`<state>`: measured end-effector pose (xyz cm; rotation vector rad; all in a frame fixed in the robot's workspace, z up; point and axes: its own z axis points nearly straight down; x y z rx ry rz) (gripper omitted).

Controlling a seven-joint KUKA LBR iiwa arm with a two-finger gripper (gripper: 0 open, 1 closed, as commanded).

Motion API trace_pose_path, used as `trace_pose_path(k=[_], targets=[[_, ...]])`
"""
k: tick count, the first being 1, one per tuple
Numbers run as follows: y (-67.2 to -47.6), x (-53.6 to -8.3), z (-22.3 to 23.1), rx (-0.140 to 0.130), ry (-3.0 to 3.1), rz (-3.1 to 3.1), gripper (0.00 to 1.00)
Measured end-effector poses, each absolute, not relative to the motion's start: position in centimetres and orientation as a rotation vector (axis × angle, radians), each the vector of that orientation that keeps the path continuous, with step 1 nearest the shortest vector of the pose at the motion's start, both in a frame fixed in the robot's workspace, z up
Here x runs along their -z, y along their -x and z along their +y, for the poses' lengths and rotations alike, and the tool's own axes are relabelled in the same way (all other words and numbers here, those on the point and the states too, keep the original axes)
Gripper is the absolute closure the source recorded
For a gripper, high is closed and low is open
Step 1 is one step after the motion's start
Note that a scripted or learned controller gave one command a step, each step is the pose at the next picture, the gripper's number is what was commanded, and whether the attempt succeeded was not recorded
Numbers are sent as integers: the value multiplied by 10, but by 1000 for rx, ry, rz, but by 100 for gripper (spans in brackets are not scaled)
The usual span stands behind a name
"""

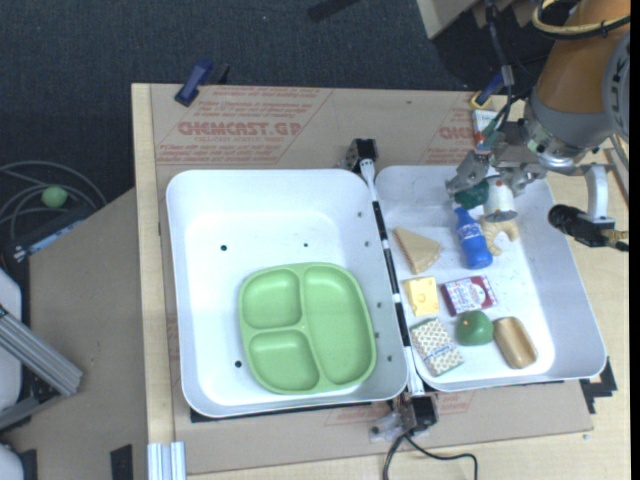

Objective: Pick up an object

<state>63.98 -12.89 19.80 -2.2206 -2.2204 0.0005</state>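
My gripper [487, 180] hangs low over the far part of the right bin [570, 298], just above the top end of a blue bottle [473, 238] that lies on the bin floor. A small white piece [498, 200] and a tan lump [503, 230] sit right beside the bottle, under the gripper. Nearer the front lie a beige wedge [418, 248], a yellow square [422, 296], a red and white packet [468, 292], a green ball [475, 328], a brown roll [515, 341] and a patterned cracker [437, 347].
The left bin [200, 268] holds a green divided plate [303, 326]. A black clamp [363, 153] sits at the far end of the seam between the bins. The grey and orange arm [580, 58] reaches in from the upper right.
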Motion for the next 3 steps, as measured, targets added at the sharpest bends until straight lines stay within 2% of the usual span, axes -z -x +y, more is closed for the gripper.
trace_pose_path(k=[1, 2, 3], targets=[[-641, -98, -153, 2, 2222, -2224, 0], [-630, -84, -126, -1, 2219, -2221, 0], [-631, -95, -127, 0, 2221, -2222, 100]])
